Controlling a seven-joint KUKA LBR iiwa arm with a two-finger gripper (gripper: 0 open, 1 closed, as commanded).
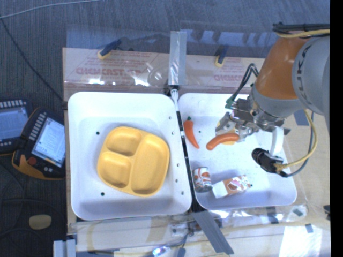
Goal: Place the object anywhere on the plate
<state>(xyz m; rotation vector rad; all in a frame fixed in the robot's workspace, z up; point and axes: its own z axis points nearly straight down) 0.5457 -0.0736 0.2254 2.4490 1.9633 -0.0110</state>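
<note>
Currently my claw (234, 128) sits over the right bin (286, 194), apparently clenched on the orange carrot-like object (222, 141), though the contact is blurred. Its long axis runs roughly left-right. The yellow plate (134, 160) lies well left, in the left bin (80, 143).

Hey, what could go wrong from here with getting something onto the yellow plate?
The orange sausage-shaped piece lies right at the tool, apparently gripped near one end, so it might swing or slip. The plate sits in the other bin, so the carry must clear the divider wall, where the chili pepper lies close.
</note>
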